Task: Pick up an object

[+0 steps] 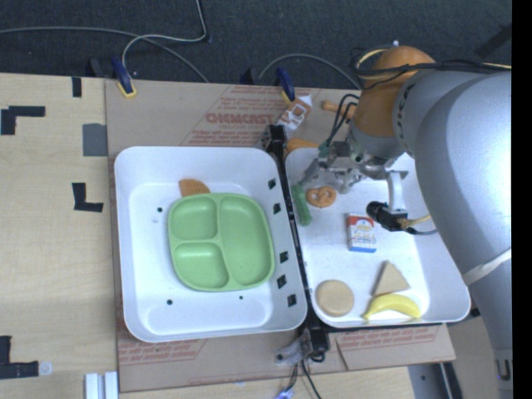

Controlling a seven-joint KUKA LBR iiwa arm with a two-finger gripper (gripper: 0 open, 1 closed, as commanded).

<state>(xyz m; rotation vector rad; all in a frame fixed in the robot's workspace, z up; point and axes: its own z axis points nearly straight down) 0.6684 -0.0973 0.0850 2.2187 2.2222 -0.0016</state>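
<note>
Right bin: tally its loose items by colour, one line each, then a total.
Yellow: 1, banana
Tan: 2, round biscuit, wedge
Orange: 1, bagel
Green: 1, stick
Red and white: 1, small box
Total: 6

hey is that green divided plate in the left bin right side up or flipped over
Right side up. The green plate lies flat in the left bin, and its three hollow compartments and raised dividers face the camera.

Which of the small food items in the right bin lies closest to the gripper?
The round orange-brown pastry, just below the gripper; the small red-and-white carton, tan disc, tan wedge and yellow banana lie farther down.
</note>
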